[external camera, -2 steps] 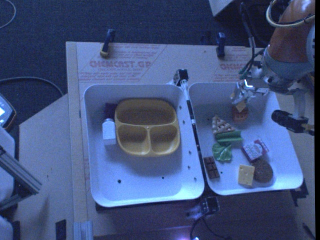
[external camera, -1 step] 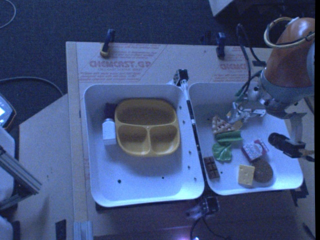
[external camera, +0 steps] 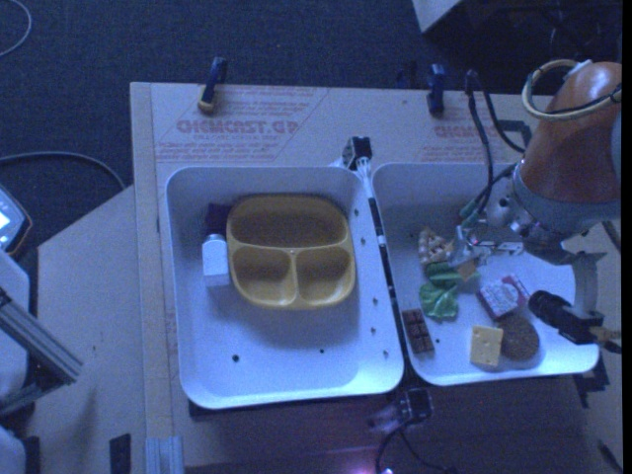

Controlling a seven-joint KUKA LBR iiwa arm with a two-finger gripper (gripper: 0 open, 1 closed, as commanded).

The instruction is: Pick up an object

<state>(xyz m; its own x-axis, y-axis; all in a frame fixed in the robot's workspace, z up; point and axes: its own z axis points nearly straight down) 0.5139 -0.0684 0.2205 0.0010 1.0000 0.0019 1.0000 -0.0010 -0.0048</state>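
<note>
My gripper (external camera: 466,257) hangs low over the right bin (external camera: 405,191), near its middle. Just left of it lies a pale lumpy toy food piece (external camera: 432,245). Below it, a green leaf-shaped toy (external camera: 439,296) rests almost under the gripper tip. A pink and red box (external camera: 502,296) sits to the gripper's lower right. Along the bin's front lie a brown chocolate bar (external camera: 419,331), a yellow cheese slice (external camera: 485,346) and a round brown cookie (external camera: 519,339). The arm's grey and orange body hides the bin's far right part.
The left bin (external camera: 188,294) holds a yellow divided plate (external camera: 289,250), with a small white bottle (external camera: 215,260) and a dark object (external camera: 217,215) at its left edge. Clamps (external camera: 210,85) hold the board at the back.
</note>
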